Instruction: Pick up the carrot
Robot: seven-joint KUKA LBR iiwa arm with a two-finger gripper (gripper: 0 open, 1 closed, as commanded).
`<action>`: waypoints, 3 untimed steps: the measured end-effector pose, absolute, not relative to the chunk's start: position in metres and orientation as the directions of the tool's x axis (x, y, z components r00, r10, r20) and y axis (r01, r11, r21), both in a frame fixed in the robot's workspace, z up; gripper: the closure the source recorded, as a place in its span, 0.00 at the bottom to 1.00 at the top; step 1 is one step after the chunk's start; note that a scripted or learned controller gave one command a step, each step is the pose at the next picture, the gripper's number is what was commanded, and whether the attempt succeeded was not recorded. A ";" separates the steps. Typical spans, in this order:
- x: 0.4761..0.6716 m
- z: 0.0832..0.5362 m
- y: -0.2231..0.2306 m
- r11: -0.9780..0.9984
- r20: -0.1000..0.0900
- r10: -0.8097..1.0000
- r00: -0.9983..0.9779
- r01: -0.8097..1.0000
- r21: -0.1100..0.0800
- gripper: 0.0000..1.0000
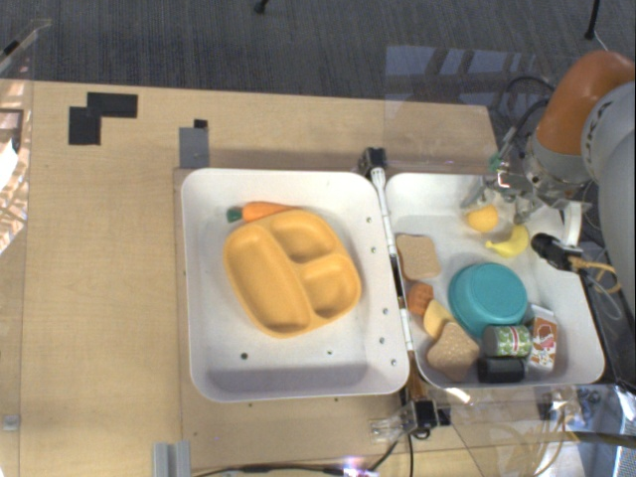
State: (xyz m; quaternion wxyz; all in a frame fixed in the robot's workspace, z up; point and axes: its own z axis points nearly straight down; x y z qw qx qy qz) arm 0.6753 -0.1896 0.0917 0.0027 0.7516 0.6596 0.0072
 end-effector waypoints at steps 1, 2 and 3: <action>0.672 0.113 -0.146 0.053 -0.001 0.999 -0.053 0.999 0.011 0.00; 0.671 0.086 -0.118 0.022 0.002 1.000 -0.022 1.000 0.007 0.00; 0.579 0.089 -0.093 0.193 0.000 0.981 -0.193 0.981 0.009 0.00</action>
